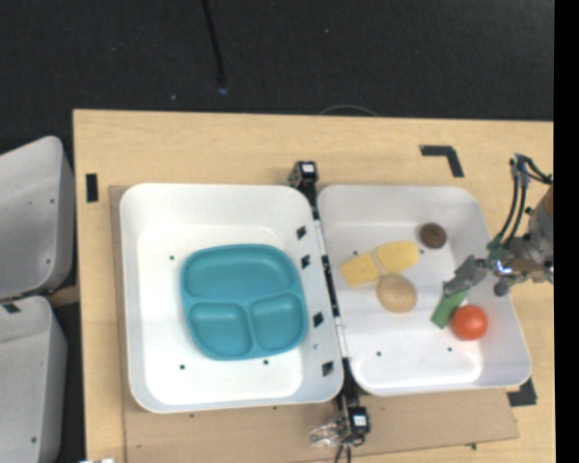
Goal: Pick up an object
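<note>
Two shallow white plastic bins sit side by side on a pale wooden bench. The left bin [145, 287] holds one teal plate [242, 300], smooth, rounded and split into three sections. The right bin [405, 369] holds five small pieces: a brown disc [432, 235], two yellow pieces [379, 261] touching each other, a tan ball [398, 294], a green stick [448, 309] and a shiny red ball [470, 323] just beside it. The gripper [468, 276] hangs over the green stick at the bin's right side; whether it is open I cannot tell, and nothing is visibly held.
</note>
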Action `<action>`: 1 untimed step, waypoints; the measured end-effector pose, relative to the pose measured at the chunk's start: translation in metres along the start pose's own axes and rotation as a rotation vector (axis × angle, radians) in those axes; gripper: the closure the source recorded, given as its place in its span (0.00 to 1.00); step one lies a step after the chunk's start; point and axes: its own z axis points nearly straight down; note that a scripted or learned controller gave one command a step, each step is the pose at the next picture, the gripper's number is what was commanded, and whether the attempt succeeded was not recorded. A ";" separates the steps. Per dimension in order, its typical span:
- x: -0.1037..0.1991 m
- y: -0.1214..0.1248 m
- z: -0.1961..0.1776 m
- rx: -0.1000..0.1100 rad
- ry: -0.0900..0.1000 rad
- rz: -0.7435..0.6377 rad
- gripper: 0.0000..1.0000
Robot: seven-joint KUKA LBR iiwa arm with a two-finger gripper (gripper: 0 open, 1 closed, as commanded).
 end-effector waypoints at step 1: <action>-0.003 -0.004 0.043 -0.001 0.000 0.001 0.00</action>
